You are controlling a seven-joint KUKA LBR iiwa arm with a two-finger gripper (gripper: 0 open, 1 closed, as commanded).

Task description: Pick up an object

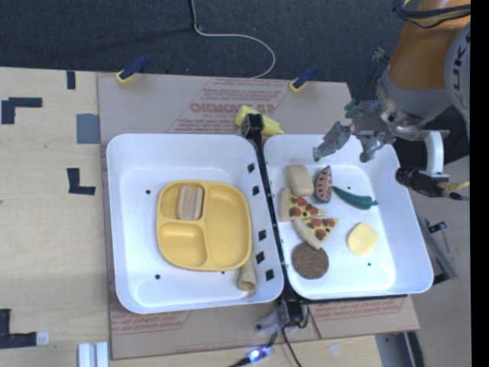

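Note:
My gripper (350,148) hangs above the back edge of the right bin (405,243), open, with nothing between its fingers. Below it in that bin lie a watermelon slice (324,183), a pale bread piece (299,180), a green pepper-like piece (353,198), two pizza slices (309,219), a brown round cookie (310,261) and a yellow lump (362,238). The watermelon slice lies nearest, just in front and left of the fingers.
The left bin (130,205) holds a yellow divided plate (205,226) with a tan piece (189,202) in one compartment. A small tan piece (247,278) lies by the plate's front corner. A yellow clip (252,118) sits at the bins' back junction.

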